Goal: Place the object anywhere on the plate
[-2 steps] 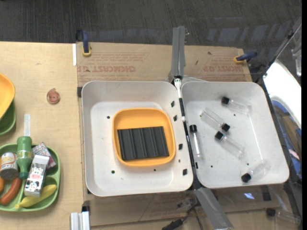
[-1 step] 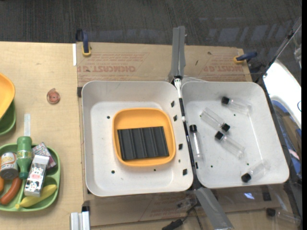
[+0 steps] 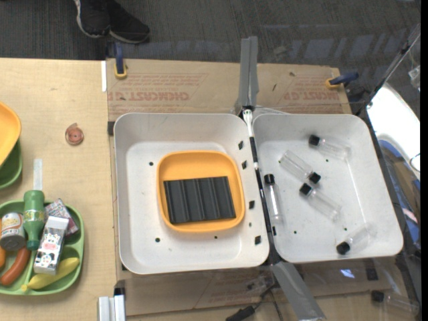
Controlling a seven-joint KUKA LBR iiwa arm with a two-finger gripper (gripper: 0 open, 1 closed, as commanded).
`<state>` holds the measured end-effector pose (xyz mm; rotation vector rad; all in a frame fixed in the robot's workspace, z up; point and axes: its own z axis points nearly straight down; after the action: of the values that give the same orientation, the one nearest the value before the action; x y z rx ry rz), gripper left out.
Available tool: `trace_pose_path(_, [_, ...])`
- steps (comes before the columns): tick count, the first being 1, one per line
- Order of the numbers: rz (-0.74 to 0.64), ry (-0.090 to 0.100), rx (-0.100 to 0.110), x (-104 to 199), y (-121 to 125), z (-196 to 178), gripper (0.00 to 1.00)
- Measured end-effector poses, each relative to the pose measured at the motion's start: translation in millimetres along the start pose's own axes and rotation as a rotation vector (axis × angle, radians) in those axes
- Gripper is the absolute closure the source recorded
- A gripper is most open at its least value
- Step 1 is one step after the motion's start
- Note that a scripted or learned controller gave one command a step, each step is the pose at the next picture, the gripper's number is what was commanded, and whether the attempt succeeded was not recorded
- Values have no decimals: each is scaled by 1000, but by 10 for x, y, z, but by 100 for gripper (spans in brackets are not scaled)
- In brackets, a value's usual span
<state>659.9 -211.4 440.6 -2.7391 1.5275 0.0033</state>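
An orange square plate (image 3: pixel 200 160) sits in the middle of the left white bin (image 3: pixel 134 199). A dark grey ribbed slab (image 3: pixel 200 200) lies flat on the plate, covering most of its lower half. In the right white bin (image 3: pixel 378 179) several clear plastic tubes with black caps lie scattered. One tube (image 3: pixel 326 145) is near the back, two tubes (image 3: pixel 299 166) (image 3: pixel 319 202) cross the middle, one (image 3: pixel 354 239) rests by the front right corner, and one (image 3: pixel 271 200) lies along the left wall.
On the wooden table to the left stand a green tray (image 3: pixel 63 276) of toy food, a yellow bowl (image 3: pixel 7 136) and a small pink ring (image 3: pixel 74 135). Clamps (image 3: pixel 120 69) (image 3: pixel 338 80) hold the cardboard behind the bins. A metal divider (image 3: pixel 248 72) runs between the bins.
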Motion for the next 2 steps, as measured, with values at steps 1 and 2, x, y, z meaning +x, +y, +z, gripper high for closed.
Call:
trace_pose_path(1, [-309, 2, -1, -32, -24, -6, 100])
trace_pose_path(2, [-648, 0, 0, 44, 24, 3, 100])
